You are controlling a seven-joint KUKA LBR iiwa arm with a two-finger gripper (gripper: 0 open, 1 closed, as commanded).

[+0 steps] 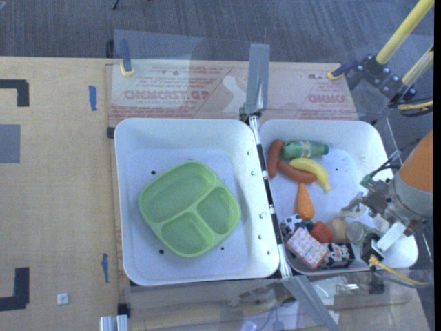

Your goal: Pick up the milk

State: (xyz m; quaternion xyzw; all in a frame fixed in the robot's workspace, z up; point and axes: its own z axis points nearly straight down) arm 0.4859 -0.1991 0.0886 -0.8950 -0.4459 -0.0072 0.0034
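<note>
The milk (337, 253), a cow-patterned carton, lay at the right bin's (365, 138) near edge beside a red-checked box (306, 247). The pincer (365, 236) hovered just right of it; its opening could not be told. Farther back lay a carrot (304, 201), banana (311, 170) and green bottle (304, 148).

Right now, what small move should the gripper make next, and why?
Probably a short shift toward the view's left: the gripper hangs at the right bin's right side, while the milk carton lies apart from it by the front wall.

Robotics lab, plywood bench (55, 185) marked with black tape corners (19, 92), two shallow white plastic bins (131, 143) side by side, grey carpet floor (69, 12) beyond the bench's far edge
</note>
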